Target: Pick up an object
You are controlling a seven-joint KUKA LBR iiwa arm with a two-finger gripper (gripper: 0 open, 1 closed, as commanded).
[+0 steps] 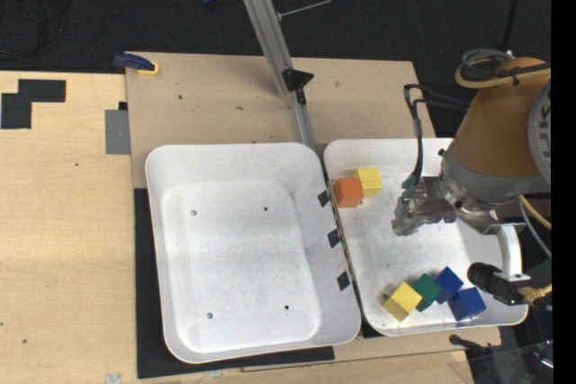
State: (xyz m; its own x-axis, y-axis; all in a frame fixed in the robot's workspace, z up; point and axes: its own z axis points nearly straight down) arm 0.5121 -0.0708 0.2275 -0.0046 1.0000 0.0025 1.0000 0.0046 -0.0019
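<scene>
The arm reaches in from the right, and its gripper (412, 216) hangs over the middle of the right bin (378, 310). No object shows between its fingers, so the step in hand looks like the approach: a target is yet to be seized. How wide the pincer stands cannot be told from this slanted view, since the wrist and cabling mask it.

The candidates all lie in the right bin. An orange block (348, 192) sits at the bin's left wall, touching a yellow block (368, 182) just to its right and a little farther back; both are near the gripper, to its left. At the near edge lies a cluster: a second yellow block (402, 300), a green block (428, 291) beside it, and two blue blocks (457, 292) to the right. The left bin (171, 166) holds no blocks.

The next move seems to call for choosing one piece, centring over it and descending. The orange and yellow pair touch, and the near cluster is tightly packed, so the fingers will probably need a clear side to slip down.
</scene>
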